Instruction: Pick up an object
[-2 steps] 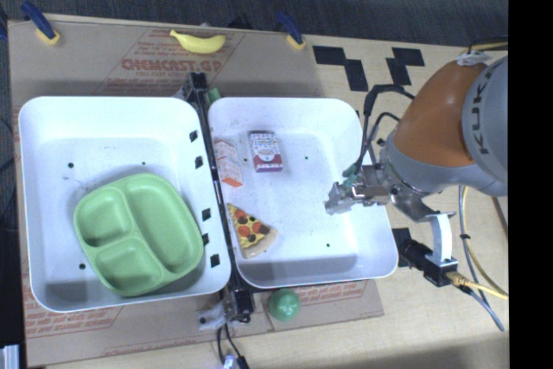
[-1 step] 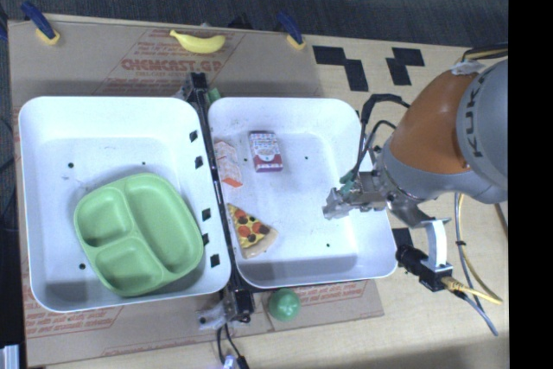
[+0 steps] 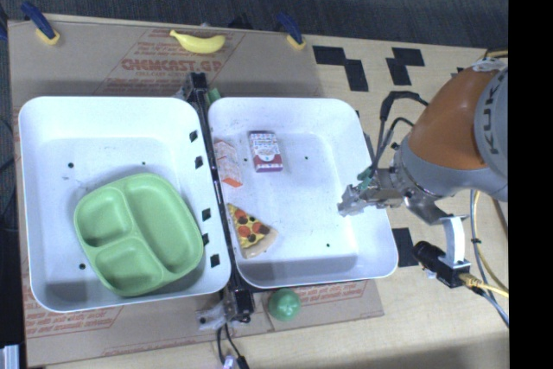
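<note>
The right bin (image 3: 341, 121) holds a small red and white box (image 3: 265, 151), a pizza slice toy (image 3: 249, 230) near its left front corner, and a pale orange-and-white piece (image 3: 226, 162) by its left wall. My gripper (image 3: 356, 200) hangs over the bin's right side, apart from all three, with nothing seen between its fingers. The grey arm with its orange band (image 3: 454, 121) reaches in from the right.
The left bin (image 3: 52, 121) holds a green divided plate (image 3: 136, 232). A yellow banana (image 3: 198, 41) lies on the cardboard behind the bins. A green ball (image 3: 283, 304) sits in front of the right bin. Blue clamps (image 3: 40, 22) hold the cardboard's back edge.
</note>
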